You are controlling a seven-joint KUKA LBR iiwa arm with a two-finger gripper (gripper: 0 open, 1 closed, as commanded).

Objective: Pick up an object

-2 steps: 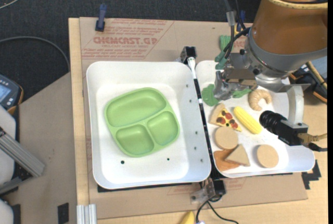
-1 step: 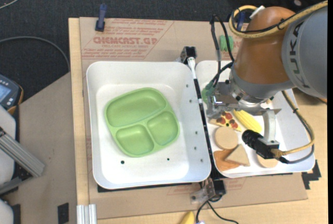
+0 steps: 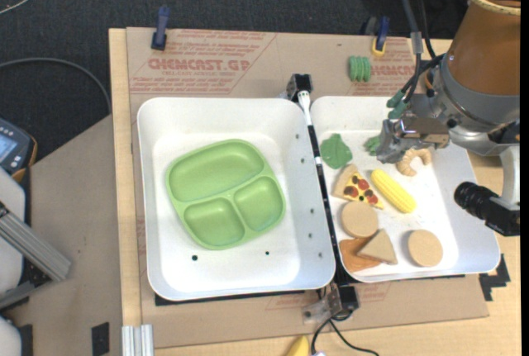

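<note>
My gripper (image 3: 395,149) is low over the back part of the right bin (image 3: 463,173). A tan toy piece (image 3: 411,163) lies right beside and partly under it. A green leafy toy (image 3: 335,151) sits to its left. In front of it lie a yellow corn cob (image 3: 393,191) and a pizza slice (image 3: 356,186). Nearer the front are a round tan cookie (image 3: 359,220), a wedge of bread (image 3: 378,249) and a second round cookie (image 3: 424,248).
The left bin (image 3: 157,181) holds a green divided plate (image 3: 226,193). A small green toy (image 3: 359,68) lies on the cardboard behind the right bin. Blue clamps (image 3: 159,28) (image 3: 381,35) grip the board's back edge. A black fixture (image 3: 488,208) sticks in at the right.
</note>
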